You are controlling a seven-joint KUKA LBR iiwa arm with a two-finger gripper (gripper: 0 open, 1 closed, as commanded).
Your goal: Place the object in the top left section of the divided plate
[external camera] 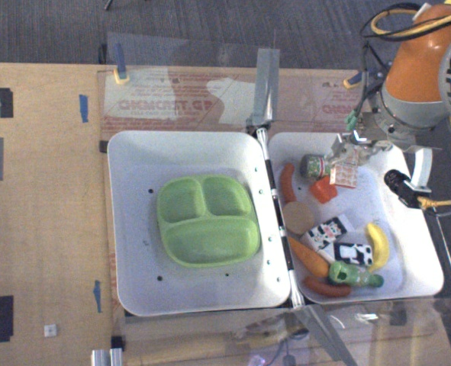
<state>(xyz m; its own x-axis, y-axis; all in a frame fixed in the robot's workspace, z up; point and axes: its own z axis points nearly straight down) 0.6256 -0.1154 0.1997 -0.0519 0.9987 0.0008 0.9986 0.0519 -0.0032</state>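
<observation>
A green divided plate sits in the left bin with all its sections bare. In the right bin lie a sausage, a carrot, a banana and other toys. The gripper hangs over that bin's far end beside a small jar; whether it grips anything I cannot tell.

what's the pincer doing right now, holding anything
Pincer: over the right white bin, above the small red block; open or shut cannot be told, nothing visibly held.
</observation>
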